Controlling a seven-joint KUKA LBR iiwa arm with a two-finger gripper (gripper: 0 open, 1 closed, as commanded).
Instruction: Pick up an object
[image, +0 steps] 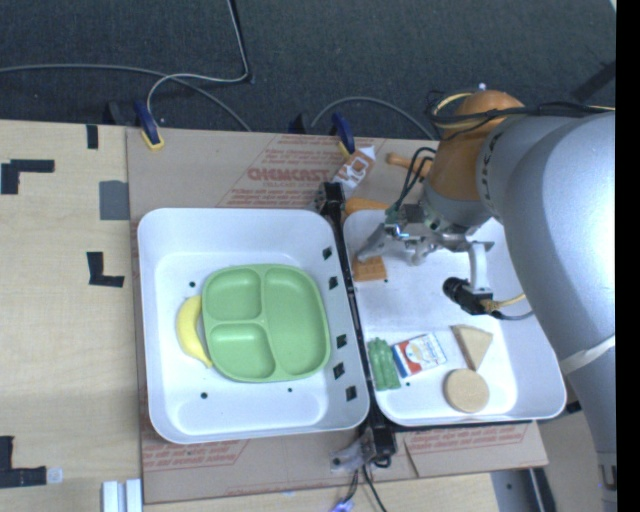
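Grey arm (560, 210) entering from three o'clock, orange band at twelve, wrist bent down, gripper (405, 240) toward nine o'clock

green tray (266, 322) + banana (190, 330) in left bin (160, 240); tool (408, 243) over right bin (520, 398)

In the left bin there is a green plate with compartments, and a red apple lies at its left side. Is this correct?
Not quite. The camera view shows the green compartment plate in the left bin, but the thing at its left side is a yellow banana, partly tucked under the plate's edge, not a red apple.
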